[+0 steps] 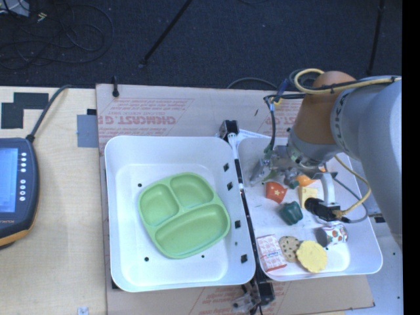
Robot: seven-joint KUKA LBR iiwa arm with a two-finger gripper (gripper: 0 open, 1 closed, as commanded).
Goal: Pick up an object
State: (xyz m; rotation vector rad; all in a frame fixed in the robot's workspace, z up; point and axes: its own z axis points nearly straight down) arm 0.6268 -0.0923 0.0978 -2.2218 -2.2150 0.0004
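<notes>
Camera view shows my pincer (268,168) low in the right bin (367,258), near its left wall, beside a red toy (275,191). Nothing is picked up yet.

Dark carpeted floor (197,38) with loose black cables (79,28) beyond the wooden bench (52,254); teach pendant (13,189) at the bench's left edge.

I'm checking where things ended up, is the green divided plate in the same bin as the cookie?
No, the green divided plate lies in the left bin, while the cookie lies in the right bin.
</notes>
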